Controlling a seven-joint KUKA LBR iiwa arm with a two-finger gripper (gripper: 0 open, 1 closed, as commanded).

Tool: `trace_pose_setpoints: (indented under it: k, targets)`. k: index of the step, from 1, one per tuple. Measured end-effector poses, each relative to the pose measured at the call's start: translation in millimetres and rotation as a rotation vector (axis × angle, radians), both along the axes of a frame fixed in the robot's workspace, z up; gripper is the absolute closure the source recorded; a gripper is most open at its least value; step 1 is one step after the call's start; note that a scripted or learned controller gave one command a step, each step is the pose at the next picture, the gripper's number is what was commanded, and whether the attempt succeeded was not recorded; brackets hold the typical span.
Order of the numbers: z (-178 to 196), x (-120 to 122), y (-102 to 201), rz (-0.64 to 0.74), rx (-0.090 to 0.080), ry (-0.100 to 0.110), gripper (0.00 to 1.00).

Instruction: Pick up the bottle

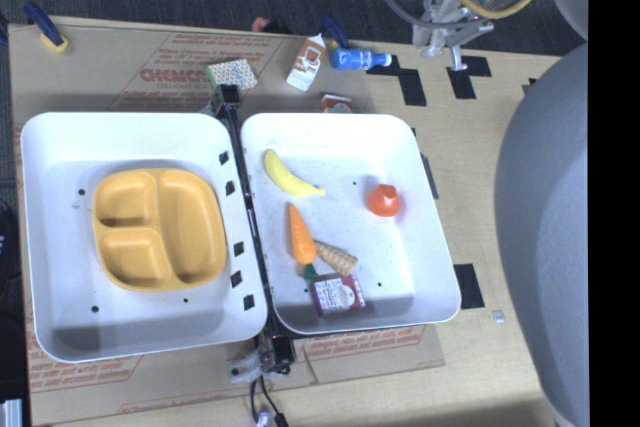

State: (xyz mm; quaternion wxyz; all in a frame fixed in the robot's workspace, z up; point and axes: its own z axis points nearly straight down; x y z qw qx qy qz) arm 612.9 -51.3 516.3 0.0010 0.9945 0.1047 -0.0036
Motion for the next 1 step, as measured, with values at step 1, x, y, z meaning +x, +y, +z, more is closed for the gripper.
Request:
trace_pose_setpoints:
  k: [1]
  targets:
    - [-134.3,-33.2,-54.0,0.038,0.006,0.0,1.0]
